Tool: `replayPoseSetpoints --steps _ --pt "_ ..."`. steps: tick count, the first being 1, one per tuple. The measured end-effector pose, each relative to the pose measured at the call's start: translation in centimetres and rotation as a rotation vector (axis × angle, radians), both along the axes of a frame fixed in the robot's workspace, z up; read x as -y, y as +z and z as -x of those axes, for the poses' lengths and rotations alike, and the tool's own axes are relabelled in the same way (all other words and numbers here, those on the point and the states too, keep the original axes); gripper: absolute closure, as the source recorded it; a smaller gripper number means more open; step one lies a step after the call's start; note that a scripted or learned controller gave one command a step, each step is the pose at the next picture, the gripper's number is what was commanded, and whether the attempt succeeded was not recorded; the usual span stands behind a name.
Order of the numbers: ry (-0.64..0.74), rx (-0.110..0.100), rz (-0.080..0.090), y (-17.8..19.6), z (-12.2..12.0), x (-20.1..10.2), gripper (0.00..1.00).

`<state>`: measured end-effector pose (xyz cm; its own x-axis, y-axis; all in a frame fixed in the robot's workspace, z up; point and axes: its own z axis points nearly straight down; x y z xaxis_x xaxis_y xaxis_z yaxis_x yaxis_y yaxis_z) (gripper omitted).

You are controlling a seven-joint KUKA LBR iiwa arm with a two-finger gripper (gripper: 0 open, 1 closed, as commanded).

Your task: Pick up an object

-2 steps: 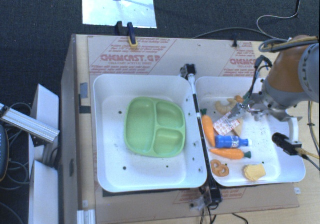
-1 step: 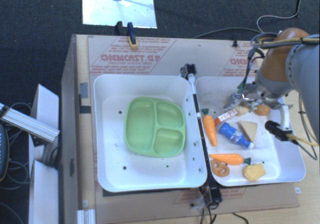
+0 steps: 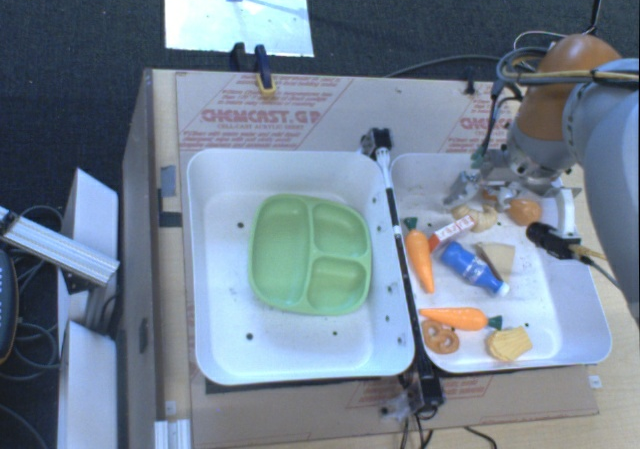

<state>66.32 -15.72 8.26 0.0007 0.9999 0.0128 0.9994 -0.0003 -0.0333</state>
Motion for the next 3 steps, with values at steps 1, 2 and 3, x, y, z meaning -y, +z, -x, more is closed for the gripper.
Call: replayPoseSetpoints --steps 1,2,3 --pt "0.008 0.015 -0.012 0.2 0.6 1.0 0.0" --pt "0.005 0.038 0.014 3.3 -0.6 1.7 0.0" --pt "0.006 0.036 0.014 0.2 -0.6 1.5 0.0"
